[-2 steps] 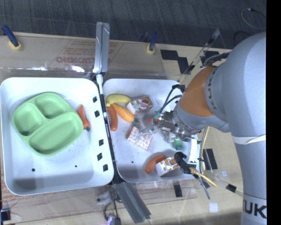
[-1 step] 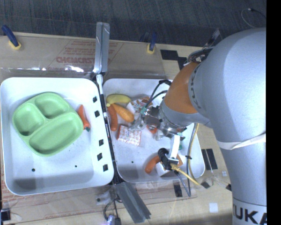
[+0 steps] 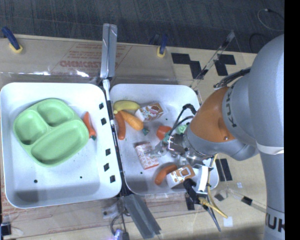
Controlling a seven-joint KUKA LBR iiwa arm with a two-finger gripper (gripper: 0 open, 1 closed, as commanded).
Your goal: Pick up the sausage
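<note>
Short reddish-brown sausage (image 3: pixel 164 173): right bin (image 3: pixel 140 91), 6 o'clock edge. Two-finger gripper (image 3: pixel 177 149): just above; clasp state cannot be told.

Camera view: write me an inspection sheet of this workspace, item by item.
Surface: two white bins side by side; left bin, right bin.
Job's things: sausage near the right bin's front edge, beside a small packet.
Clutter: green divided plate and a carrot in the left bin; banana, another carrot and snack packets in the right bin.
Grippers: gripper low over the right bin; fingers hidden.
Cables: black cable looping at the wrist.
Surroundings: blue clamps on the bench's far edge.
</note>
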